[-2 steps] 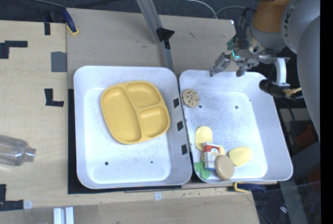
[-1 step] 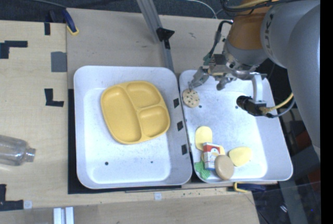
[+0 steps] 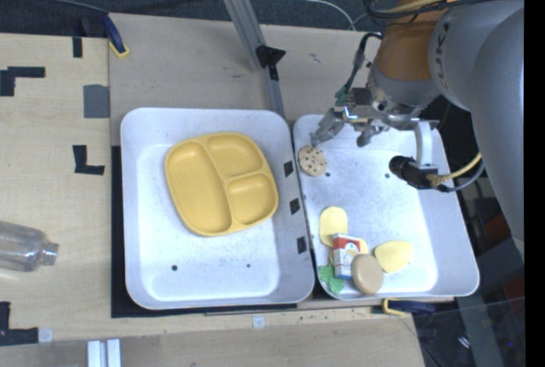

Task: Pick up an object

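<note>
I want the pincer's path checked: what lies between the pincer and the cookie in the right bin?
Nothing. In the camera view, the pincer hangs just up-right of the cookie, with bare white floor of the right bin between them.

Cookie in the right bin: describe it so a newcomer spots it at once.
Find the right-hand white bin, the one the arm reaches into. Near its upper left corner, just below the gripper, lies a small round cookie. It lies alone, tan with dark specks, apart from the cluster of items at the bin's lower edge.
</note>
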Controlling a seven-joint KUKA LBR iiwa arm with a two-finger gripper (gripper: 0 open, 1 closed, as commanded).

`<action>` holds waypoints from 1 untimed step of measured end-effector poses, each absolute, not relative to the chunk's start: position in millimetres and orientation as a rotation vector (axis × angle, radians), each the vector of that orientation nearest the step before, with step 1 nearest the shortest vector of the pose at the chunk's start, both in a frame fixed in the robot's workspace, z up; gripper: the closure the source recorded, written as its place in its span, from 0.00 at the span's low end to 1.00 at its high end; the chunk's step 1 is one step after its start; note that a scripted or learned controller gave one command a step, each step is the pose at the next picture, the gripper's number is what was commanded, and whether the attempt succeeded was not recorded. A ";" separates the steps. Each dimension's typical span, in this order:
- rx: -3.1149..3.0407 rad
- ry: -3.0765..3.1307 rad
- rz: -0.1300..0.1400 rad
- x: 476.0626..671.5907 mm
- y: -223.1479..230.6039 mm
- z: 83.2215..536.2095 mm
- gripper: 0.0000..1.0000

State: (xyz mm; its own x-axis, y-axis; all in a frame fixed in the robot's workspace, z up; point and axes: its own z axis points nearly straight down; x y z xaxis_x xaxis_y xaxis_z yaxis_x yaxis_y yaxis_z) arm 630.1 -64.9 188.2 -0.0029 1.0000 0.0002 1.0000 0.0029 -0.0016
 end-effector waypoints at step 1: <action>-2.224 -2.229 -0.007 662.3 -103.9 348.6 0.00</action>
State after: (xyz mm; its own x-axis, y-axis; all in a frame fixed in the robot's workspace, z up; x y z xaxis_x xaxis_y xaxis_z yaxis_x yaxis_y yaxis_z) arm 662.3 -103.9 348.6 -0.0021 1.0000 -0.0019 1.0000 0.0021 0.0083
